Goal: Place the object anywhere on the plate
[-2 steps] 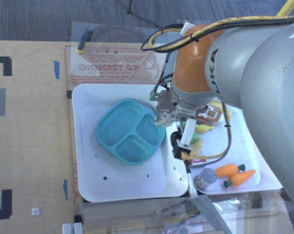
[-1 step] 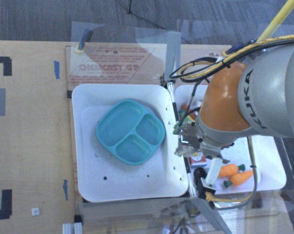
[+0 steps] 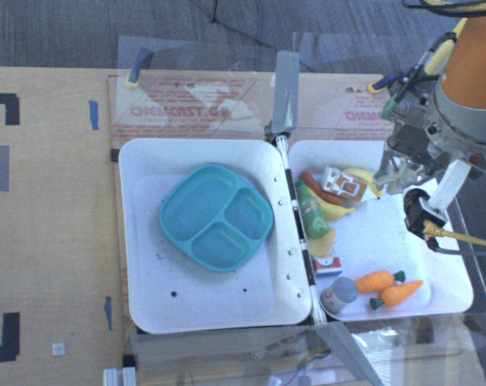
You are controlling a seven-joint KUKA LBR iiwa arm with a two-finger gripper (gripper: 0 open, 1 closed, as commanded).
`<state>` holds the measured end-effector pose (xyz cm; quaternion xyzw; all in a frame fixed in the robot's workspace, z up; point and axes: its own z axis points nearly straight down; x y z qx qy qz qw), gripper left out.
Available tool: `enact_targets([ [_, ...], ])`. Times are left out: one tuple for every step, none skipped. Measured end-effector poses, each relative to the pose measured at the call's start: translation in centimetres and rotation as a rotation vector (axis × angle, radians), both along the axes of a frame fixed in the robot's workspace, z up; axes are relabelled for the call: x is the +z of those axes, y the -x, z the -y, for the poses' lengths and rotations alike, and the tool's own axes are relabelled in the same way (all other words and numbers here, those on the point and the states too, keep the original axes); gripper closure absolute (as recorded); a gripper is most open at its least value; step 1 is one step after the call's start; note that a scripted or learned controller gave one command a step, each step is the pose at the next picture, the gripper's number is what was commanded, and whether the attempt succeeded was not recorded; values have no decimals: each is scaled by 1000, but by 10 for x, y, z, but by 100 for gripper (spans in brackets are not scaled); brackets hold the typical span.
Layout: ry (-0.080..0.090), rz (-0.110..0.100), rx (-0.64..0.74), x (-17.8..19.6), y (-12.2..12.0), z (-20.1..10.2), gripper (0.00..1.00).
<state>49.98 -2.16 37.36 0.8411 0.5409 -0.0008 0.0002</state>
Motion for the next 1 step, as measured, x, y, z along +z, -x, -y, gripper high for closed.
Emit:
enact_targets([
  [-1,-2,-32,-69,-46,-48,100],
])
